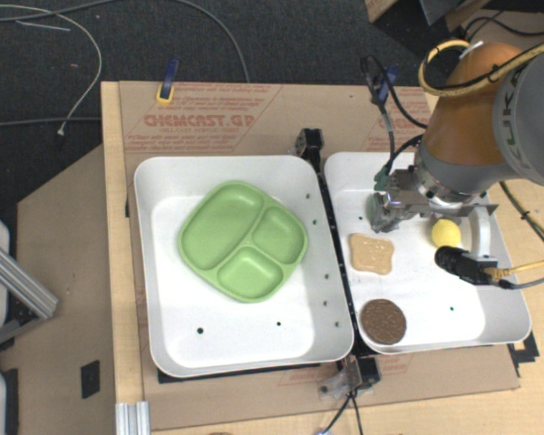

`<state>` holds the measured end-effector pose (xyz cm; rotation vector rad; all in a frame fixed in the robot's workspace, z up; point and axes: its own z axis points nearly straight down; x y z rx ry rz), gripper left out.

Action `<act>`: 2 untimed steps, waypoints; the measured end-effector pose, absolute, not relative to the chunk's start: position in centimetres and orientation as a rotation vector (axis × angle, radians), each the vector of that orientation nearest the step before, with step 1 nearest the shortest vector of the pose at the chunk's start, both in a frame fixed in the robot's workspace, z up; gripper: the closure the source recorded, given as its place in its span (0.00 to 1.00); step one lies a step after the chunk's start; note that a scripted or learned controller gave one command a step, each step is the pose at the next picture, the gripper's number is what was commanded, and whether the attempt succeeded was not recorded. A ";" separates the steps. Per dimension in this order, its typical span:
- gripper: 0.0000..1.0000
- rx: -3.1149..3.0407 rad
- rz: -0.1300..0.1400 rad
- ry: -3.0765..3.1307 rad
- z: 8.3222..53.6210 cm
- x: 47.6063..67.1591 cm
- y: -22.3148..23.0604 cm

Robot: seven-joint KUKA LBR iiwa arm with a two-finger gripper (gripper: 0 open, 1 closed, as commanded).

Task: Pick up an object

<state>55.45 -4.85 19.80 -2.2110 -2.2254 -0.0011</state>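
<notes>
1. End effector [383, 211] sits low in the upper left part of the right bin [503, 329], right of frame centre. From this slant we cannot tell whether it is apart or together, and we see nothing clamped in it.
2. At the left of the frame, the left bin [154, 243] holds a green divided plate [243, 240]. It lies flat near the bin's middle, well apart from the end effector, so we judge it is not the present target.
3. Moving right into the right bin, a tan slice [372, 254] lies flat just below the end effector in the frame. We take it as the likeliest object to pick up, being the nearest.
4. Lower still, near that bin's bottom rim, a brown disc [383, 320] lies flat, apart from the slice.
5. Further right, a yellow rounded piece [446, 233] rests close under the wrist. The arm [471, 125] leans in from the upper right, which we read as letting the end effector come down from above.
6. We judge the pick not yet made, since every object lies on a bin floor.
</notes>
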 end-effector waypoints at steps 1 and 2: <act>1.00 -2.214 -0.006 -2.229 21.5 55.9 0.6; 1.00 -2.215 -0.004 -2.228 22.3 56.3 5.0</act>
